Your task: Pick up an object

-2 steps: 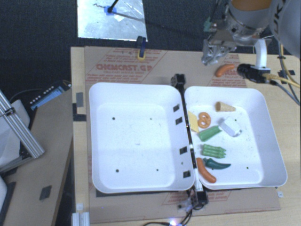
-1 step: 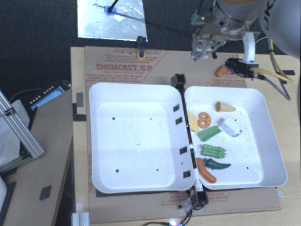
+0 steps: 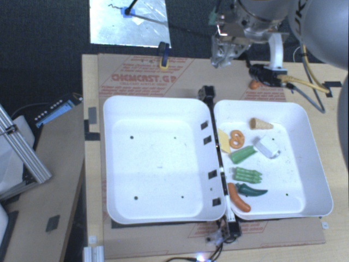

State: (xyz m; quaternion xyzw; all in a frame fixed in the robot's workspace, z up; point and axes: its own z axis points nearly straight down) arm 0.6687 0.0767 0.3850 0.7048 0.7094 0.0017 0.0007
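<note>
While raised beyond the right bin (image 3: pixel 305 146), gripper (image 3: pixel 222 56) (fingers' state impossible to tell) well apart from pretzel (image 3: pixel 236 139), green pepper (image 3: pixel 252 190), sausage (image 3: pixel 238 197).

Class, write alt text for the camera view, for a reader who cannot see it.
A grey robot arm holds its gripper above the far edge of a bench with two white bins. The right bin holds small toy foods: a pretzel, a cone, green vegetables and a sausage. The left bin sits beside it.
</note>
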